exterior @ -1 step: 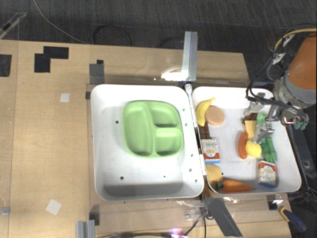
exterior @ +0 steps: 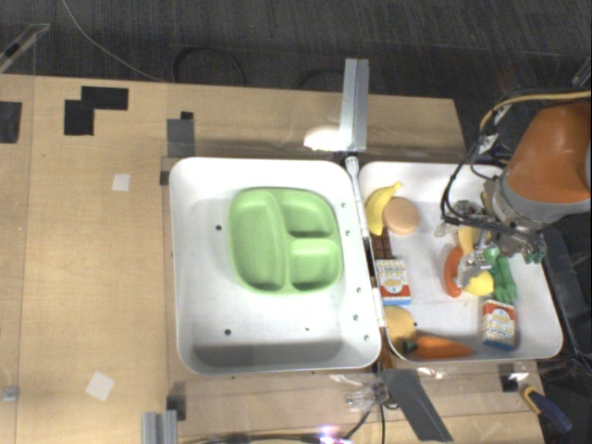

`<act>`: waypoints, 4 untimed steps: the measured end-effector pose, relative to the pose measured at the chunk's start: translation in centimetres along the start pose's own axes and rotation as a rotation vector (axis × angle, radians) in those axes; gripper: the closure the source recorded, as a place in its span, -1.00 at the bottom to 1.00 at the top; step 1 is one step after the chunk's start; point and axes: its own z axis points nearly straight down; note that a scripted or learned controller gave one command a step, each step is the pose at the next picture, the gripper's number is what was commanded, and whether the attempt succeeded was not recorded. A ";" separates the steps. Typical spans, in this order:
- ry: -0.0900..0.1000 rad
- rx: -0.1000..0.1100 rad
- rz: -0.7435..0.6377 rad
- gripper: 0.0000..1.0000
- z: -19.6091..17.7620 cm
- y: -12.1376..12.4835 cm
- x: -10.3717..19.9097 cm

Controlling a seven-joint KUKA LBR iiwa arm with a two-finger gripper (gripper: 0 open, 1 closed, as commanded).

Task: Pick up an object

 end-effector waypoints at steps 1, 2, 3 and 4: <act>-0.009 0.003 -0.046 -1.00 0.8 1.3 0.4; 0.003 0.000 0.092 -1.00 1.5 4.0 4.5; 0.003 -0.001 0.079 -1.00 1.6 7.1 2.4; 0.003 -0.002 0.045 -1.00 1.5 5.5 3.5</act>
